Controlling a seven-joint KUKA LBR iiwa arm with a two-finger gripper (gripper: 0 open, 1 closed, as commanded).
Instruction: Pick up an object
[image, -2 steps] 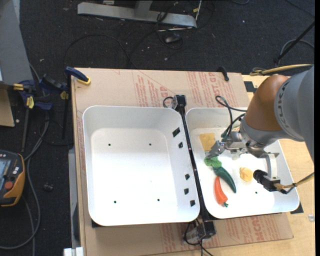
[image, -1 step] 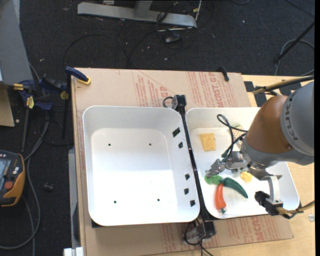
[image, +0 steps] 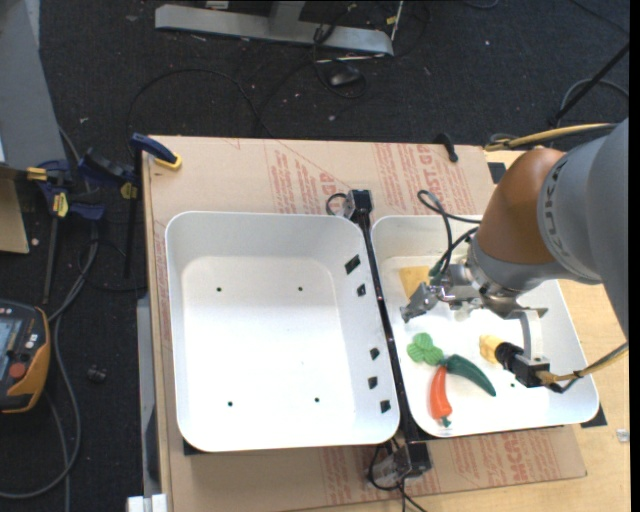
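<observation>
The counter (image: 300, 170) is a flat brown sheet, like cardboard, with faded red print, and it lies above a dark speckled floor (image: 90, 90). It carries two shallow white bins with rounded corners and a smooth plastic look. The left bin (image: 200, 250) has only small dark dots on its bottom. A black strip with clips (image: 378, 310) runs between the two bins.

The arm (image: 575, 210) is thick and round, grey with a shiny orange band, and it comes over the right edge of the counter and covers the far part of the right bin (image: 575, 405). The gripper (image: 420, 303) is metallic and hangs above the middle of this bin, near its left wall; I cannot tell if it is wide or narrow.

Below the gripper, toward the near edge, lie a dark green curved piece (image: 472, 373), a long orange-red carrot-like toy (image: 440, 393) and a bumpy bright green toy (image: 424, 349), all close together. A small yellow object (image: 489, 346) lies to their right, beside a black part of the arm's cabling. A flat yellow piece (image: 413, 277) lies just behind the gripper.

Blue and yellow clamps (image: 85, 180) lie at the far left corner of the counter.
</observation>
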